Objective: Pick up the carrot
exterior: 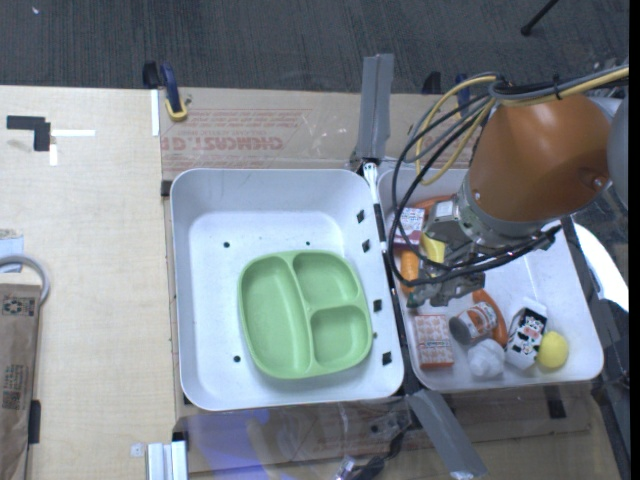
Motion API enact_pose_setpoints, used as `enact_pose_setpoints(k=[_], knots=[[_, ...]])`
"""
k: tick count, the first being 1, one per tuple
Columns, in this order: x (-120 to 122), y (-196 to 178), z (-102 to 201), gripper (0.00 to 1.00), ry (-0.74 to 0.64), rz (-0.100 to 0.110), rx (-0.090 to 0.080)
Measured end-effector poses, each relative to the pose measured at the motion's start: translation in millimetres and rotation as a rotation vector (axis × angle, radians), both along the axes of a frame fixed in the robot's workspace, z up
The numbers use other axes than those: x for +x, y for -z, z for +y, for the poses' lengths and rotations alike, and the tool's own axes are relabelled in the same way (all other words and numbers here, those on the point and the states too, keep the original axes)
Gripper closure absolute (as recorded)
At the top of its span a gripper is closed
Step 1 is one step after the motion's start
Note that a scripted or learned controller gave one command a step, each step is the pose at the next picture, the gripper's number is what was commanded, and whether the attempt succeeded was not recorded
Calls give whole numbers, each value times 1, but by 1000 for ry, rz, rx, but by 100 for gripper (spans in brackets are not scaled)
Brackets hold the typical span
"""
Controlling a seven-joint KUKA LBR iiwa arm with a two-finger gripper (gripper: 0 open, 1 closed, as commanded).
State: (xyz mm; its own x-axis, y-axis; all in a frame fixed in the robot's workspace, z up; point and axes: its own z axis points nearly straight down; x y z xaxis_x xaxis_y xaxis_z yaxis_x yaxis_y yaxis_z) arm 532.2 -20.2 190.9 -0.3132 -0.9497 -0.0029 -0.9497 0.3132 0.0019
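The carrot [406,265] lies by the left wall of the right bin [585,368], not yet lifted. The gripper [437,286] hangs just beside it; whether it grips anything I cannot tell. The green plate [305,313] sits in the left bin [200,268].

Red print on the cardboard sheet [262,133] at the counter's far edge sits upside down, unreadable.
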Motion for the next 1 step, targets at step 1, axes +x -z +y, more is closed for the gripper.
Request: enact_pose_setpoints(k=[1], knots=[[-54,-52,14,100,-385,-3,1]])
